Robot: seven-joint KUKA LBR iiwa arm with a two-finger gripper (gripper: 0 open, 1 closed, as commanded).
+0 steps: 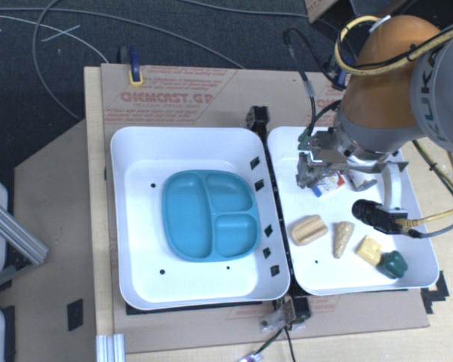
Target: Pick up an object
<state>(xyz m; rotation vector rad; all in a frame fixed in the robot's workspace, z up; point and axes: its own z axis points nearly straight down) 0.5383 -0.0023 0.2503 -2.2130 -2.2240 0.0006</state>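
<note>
A: Where is the gripper (pixel 314 173)?

B: Low over the far left part of the right bin (pixel 362 283), close to the wall it shares with the left bin (pixel 136 202). The arm (pixel 392 59) comes in from the right and covers the bin's far right corner.

A: How far open is it?

B: I can't tell; from above, the tip is a grey tangle. Nothing shows clearly gripped in it.

A: Is it touching anything?

B: A small red, white and blue scrap (pixel 331 188) lies just beside the tip, on its right. Whether the two touch, I can't tell.

A: And the other things to pick?

B: All in the near half of the right bin. A tan roll (pixel 308 229) lies nearest the shared wall, with a pale cone (pixel 342 239) just beside it. A yellow block (pixel 368 250) comes next, with a dark green lump (pixel 393 264) against it by the near right corner.

A: What about room?

B: White floor is bare between the tip and the roll, and along the near rim in front of the roll and cone. The left bin holds a blue divided plate (pixel 210 214) in the middle, apart from every wall, with bare floor all round it.
</note>
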